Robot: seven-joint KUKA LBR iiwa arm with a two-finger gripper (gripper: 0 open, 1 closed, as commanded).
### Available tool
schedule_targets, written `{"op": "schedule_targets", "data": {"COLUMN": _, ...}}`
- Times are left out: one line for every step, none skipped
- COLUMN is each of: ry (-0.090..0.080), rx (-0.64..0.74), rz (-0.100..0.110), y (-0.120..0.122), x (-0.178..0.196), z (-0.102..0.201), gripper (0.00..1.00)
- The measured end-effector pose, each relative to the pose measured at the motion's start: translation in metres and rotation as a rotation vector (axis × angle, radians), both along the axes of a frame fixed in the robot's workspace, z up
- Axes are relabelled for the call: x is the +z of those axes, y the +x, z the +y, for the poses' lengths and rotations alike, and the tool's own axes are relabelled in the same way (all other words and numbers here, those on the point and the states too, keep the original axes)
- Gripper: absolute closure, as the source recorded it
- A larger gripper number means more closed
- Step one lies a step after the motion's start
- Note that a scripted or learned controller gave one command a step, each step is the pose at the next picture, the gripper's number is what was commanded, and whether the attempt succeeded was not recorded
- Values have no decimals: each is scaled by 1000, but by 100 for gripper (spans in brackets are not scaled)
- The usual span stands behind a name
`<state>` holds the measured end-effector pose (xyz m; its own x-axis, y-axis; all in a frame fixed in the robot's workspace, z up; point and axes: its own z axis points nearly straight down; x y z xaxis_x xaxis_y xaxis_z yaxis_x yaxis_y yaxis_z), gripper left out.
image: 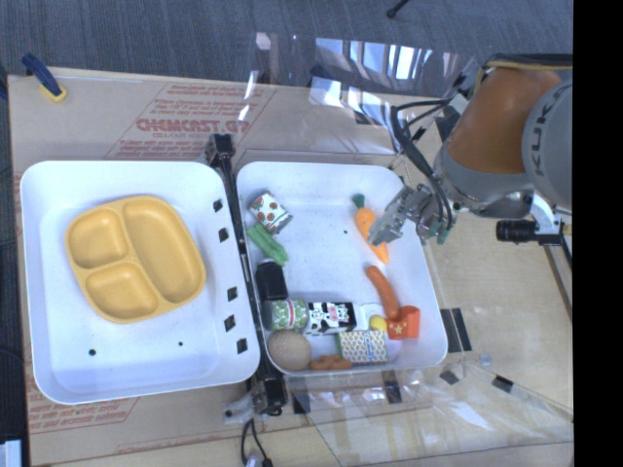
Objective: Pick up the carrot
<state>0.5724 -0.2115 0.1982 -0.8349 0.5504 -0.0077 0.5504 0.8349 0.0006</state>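
Gripper (391, 224) just right of carrot (368, 228) in right bin (321, 178), finger spread unclear

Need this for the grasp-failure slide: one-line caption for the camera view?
Tool poised beside the carrot in the right bin; yellow divided plate sits in the left bin.

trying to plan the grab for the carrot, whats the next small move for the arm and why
Probably a short shift toward the camera view's left and then down. The gripper hangs by the right bin's right wall, just right of the carrot, which lies loose on the bin floor with its green top pointing up the view. Nothing shows between the jaws yet, so they need to be centred over it first.
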Motion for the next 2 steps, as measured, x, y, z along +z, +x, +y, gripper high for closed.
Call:
{"op": "schedule_targets", "data": {"ry": 6, "rx": -852, "rz": 11, "y": -30, "x": -68, "z": 21, "gripper": 100}}
{"op": "schedule_targets", "data": {"ry": 9, "rx": -929, "rz": -4, "y": -6, "x": 28, "z": 36, "gripper": 100}}
